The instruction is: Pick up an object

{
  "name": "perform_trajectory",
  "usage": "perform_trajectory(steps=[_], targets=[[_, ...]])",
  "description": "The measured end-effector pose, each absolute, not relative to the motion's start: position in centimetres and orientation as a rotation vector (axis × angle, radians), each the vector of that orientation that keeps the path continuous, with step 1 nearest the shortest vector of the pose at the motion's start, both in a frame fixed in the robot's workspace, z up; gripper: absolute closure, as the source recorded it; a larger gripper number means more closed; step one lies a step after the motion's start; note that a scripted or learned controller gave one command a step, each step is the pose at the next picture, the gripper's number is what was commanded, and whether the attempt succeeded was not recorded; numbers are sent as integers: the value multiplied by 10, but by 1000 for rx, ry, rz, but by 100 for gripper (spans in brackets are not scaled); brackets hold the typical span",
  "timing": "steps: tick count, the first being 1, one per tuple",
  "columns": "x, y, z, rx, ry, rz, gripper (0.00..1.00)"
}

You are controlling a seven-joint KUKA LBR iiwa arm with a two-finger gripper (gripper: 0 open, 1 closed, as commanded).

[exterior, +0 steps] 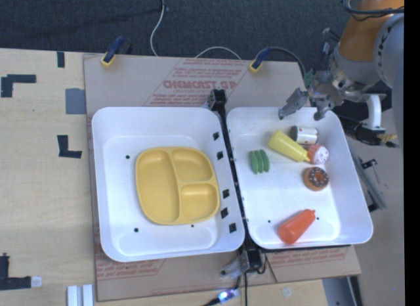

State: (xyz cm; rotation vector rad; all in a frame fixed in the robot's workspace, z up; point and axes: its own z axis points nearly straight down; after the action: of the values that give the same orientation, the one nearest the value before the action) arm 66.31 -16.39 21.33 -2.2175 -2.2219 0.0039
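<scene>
Yellow plastic, the bottle [289, 146] lies tilted in the right bin [348, 232], just below our end effector [307, 106], whose fingers stand spread and empty. We judge it light, stiff, slightly slick; grip across its body.

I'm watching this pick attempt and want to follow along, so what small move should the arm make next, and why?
Probably a short descent toward the near side, onto the small can. The gripper hovers over the far edge of the right bin with nothing between its fingers, and the can lies just below it, beside the yellow bottle. It seems the closest object.
</scene>
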Motion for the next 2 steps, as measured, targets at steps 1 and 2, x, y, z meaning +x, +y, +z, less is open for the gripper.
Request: perform_trajectory(steps=[1, 2], targets=[[661, -161, 146, -2213, -2219, 10, 0], [666, -162, 117, -2229, -2231, -4, 0]])
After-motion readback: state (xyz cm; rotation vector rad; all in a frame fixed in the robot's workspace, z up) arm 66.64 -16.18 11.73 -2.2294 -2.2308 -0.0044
